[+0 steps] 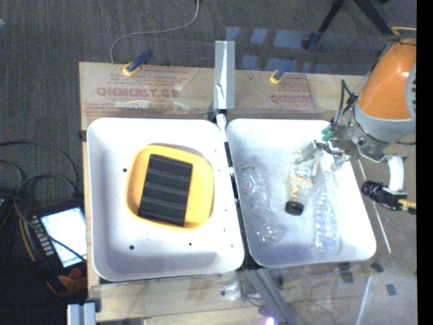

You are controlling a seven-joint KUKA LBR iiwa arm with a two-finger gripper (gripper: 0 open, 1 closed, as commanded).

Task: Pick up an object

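Arm: grey with orange band, over the right bin's far right corner.
Gripper: at the right bin's upper right; finger opening cannot be told, nor any grasp.
Bottle: clear, black cap, lying in the right bin, just beside the gripper.
Left bin: yellow tray bearing a black ribbed block.
Board: red print, apparently "CHEMCAST", partly legible.

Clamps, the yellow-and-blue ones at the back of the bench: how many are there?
2. One clamp sits on the back board behind the left bin; the other clamp sits behind the right bin. More may be hidden.
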